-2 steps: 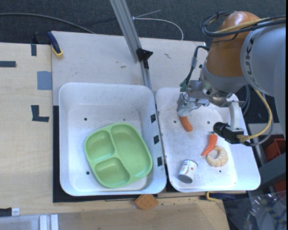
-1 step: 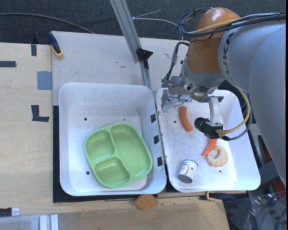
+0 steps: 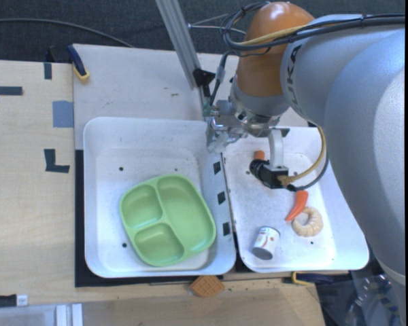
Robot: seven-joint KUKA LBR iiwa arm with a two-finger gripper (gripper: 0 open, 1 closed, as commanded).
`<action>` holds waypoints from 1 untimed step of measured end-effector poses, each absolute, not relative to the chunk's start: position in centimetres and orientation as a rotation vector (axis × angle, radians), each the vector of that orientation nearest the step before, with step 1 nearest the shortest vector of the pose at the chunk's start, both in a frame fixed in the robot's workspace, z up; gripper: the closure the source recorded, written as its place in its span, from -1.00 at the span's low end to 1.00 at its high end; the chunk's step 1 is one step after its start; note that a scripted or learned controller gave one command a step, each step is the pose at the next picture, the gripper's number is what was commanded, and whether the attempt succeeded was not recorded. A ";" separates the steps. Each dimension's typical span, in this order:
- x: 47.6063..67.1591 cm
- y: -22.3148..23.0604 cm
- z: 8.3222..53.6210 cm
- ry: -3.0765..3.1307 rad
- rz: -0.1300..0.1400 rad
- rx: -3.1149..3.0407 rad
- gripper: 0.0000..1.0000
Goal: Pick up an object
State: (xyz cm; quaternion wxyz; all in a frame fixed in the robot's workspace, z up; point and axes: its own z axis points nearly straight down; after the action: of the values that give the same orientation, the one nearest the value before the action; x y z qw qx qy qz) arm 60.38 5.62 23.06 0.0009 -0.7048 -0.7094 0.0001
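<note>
- Hovering at the far end of the divide between the two bins, the claw point(image 3: 221, 129) is angled so that I cannot tell whether it is wide or narrow; nothing is visibly in it.
- Likely targets lie in the right bin point(image 3: 340, 250): a small pale can point(image 3: 265, 242) near the front, and an orange carrot point(image 3: 297, 206) touching a beige ring point(image 3: 307, 221).
- The can looks light and stiff but may roll; closing across its body seems safest.
- The carrot is slim and probably slippery, so its thicker middle is the best hold.
- The green plate point(image 3: 166, 219) in the left bin point(image 3: 88, 182) is wide and shallow, with only its rim to grip.
</note>
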 end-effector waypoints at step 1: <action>64.1 9.9 23.7 -2.228 -0.003 -2.214 1.00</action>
State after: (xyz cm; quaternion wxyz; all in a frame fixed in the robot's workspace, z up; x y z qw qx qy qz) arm 64.12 9.91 23.71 0.0002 -0.7049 -0.7093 -0.0008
